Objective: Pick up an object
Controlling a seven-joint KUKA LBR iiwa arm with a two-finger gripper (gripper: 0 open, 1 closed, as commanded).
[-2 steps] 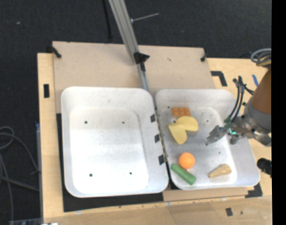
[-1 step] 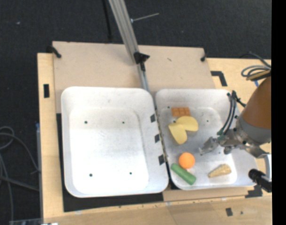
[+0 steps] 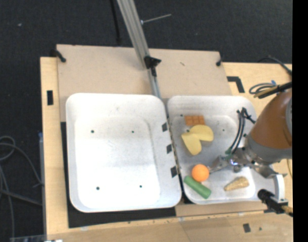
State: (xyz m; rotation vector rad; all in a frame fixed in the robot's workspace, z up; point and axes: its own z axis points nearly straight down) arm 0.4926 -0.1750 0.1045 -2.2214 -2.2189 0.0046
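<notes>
Just beside the gripper lies the orange ball.

Left bin — slanted metal pole

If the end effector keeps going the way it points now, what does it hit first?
Most likely the orange ball: the end effector points toward the view's left, right at it. Height above the bin is unclear, so it could pass over.

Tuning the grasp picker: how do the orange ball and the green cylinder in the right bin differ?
The orange ball is round and orange; the green cylinder is elongated and green. The ball lies nearer the gripper; the cylinder lies flat at a slant along the bin's near edge. They share the right bin, and appear to touch.
</notes>
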